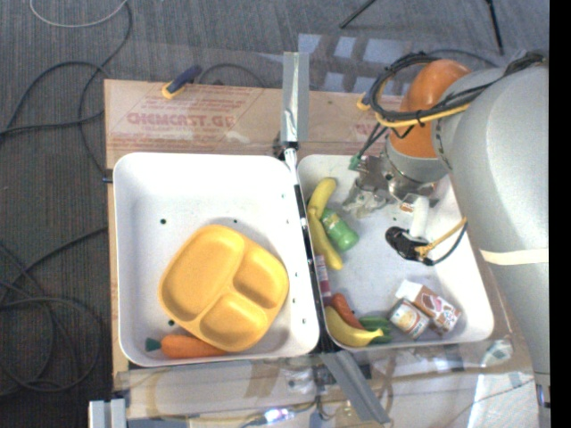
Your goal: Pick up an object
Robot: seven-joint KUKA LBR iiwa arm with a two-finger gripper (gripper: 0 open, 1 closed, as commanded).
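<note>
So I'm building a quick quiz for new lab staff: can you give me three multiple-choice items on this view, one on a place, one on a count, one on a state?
1. Where does the carrot lie?
A. left bin, near edge
B. right bin, far edge
C. on the cardboard

2. How many compartments has the yellow divided plate?
A. two
B. three
C. five

3. How does the yellow divided plate sit?
A. upside down
B. standing on edge
C. flat, open side up

Answers:
1 A: the carrot lies by the near wall of the left bin, partly under the plate.
2 B: three hollows show in it.
3 C: the hollows face the camera.

The end effector hangs over the right bin, by a banana.
</note>
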